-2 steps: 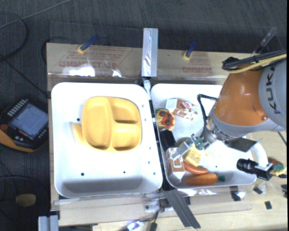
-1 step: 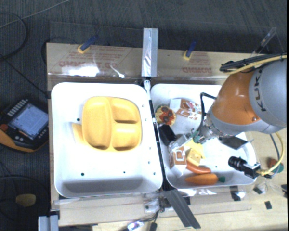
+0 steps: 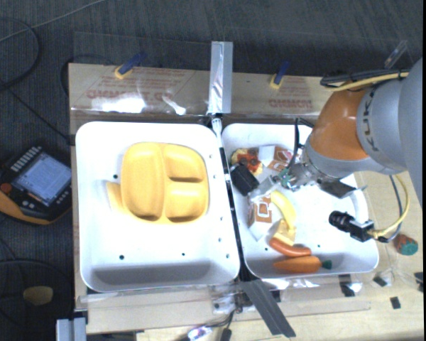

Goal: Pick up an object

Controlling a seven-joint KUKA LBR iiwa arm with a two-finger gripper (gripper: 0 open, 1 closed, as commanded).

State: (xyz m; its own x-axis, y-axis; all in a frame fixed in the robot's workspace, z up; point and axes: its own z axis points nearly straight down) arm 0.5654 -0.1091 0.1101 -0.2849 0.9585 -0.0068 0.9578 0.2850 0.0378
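Note:
My gripper hangs low over the upper middle of the right bin, at the end of the grey arm with its orange band. Just below it lies a yellow banana, beside an orange-and-white packet. A black block rests to the gripper's left near the bin wall. Small red and orange toy items and a white-and-red packet sit at the back. A red sausage and an orange carrot lie along the front.
The left bin holds a yellow divided plate. A black cylinder with a yellow cable juts over the right bin's right side. A handheld pendant lies on the floor at the left.

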